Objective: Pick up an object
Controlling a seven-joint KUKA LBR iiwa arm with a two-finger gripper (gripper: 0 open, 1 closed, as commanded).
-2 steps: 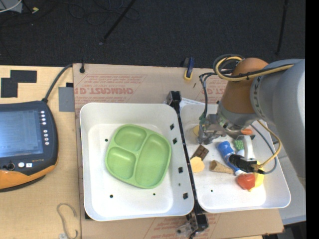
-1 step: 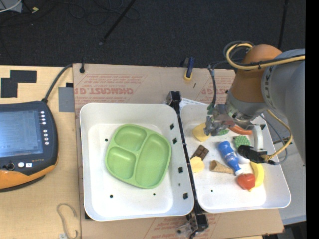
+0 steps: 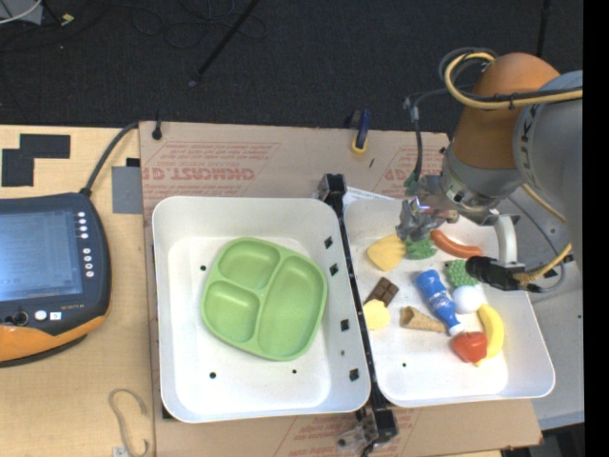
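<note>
- Dark floor with loose cables runs behind the bench, whose top is covered by a brown cardboard sheet printed with red lettering that lies upside down to the camera and is too faint to read with certainty.
- Left bin holds a green divided plate near its middle, with bare white floor on every side of it.
- Right bin carries the toy food, crowded into its upper and middle part: a yellow piece, a green piece, an orange-red sausage shape, a blue bottle, a brown block, a cone, a banana and a red piece.
- Its near edge and front left corner are open.
- Hand hangs low over the far part of the right bin, just above the yellow and green pieces; whether it is spread or closed cannot be told.
- At the far left rests a pendant with a screen; its text is unreadable.
</note>
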